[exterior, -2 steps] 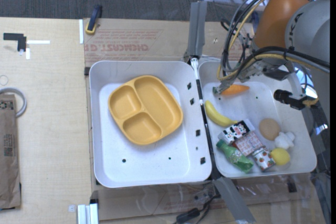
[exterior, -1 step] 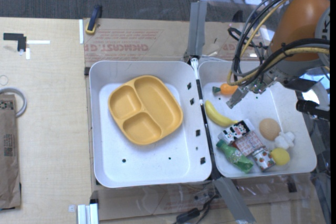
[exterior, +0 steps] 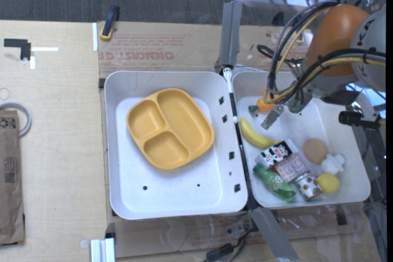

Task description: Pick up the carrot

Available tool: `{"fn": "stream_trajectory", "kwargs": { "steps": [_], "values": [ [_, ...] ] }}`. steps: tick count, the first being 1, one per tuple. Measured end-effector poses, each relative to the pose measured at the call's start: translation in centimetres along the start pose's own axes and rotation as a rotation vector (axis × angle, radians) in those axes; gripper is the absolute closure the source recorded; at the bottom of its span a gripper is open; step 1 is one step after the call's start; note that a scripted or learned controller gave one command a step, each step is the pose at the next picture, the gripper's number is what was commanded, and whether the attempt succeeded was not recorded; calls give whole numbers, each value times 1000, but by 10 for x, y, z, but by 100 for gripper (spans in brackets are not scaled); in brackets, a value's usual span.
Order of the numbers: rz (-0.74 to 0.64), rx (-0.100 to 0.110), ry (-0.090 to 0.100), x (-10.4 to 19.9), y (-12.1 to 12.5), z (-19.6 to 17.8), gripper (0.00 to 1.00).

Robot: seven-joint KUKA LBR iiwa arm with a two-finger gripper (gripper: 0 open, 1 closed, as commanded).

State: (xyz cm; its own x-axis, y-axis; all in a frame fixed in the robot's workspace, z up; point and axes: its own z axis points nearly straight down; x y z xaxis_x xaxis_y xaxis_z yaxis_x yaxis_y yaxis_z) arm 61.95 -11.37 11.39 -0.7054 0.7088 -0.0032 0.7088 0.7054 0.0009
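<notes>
- orange carrot (exterior: 264, 104) lies in the right bin (exterior: 362, 190), up near its back-left corner, green top end pointing left at about the bin wall.
- tool (exterior: 271, 118) sits right at the carrot, coming down from the orange-banded arm (exterior: 334, 34); one grey finger (exterior: 270, 119) shows slanting down just below the carrot.
- cannot tell if the tool is spread or pressed together; cables and wrist hide most of it.
- carrot looks to be touching or just beside the tool, but it is not visibly between two fingers, so no confirmed grasp.
- carrot appears to rest on the bin floor, not lifted.
- judgement: task is at the approach/grasp stage; reach looks done, secure grip and lift are left.
- banana (exterior: 256, 134) lies just below the tool, close enough that it could get bumped.
- other items sit apart toward the front of the right bin: green packet (exterior: 275, 185), red-and-white packet (exterior: 291, 166), brown egg-like thing (exterior: 315, 150), lemon (exterior: 328, 183), white thing (exterior: 333, 163).
- left bin (exterior: 123, 193) holds a yellow divided plate (exterior: 169, 127), not involved.
- both bins stand on the bench (exterior: 49, 132).
</notes>
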Motion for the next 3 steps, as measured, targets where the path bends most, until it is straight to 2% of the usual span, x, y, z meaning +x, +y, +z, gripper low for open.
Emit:
{"fn": "stream_trajectory", "kwargs": {
  "steps": [1, 2, 3],
  "values": [
    [-271, -2, -1, 15, 22, -79, 0],
    [-185, -2, -1, -9, 29, 21, 0],
    [-359, -1, -1, -14, -12, 21, 0]
  ]
}}
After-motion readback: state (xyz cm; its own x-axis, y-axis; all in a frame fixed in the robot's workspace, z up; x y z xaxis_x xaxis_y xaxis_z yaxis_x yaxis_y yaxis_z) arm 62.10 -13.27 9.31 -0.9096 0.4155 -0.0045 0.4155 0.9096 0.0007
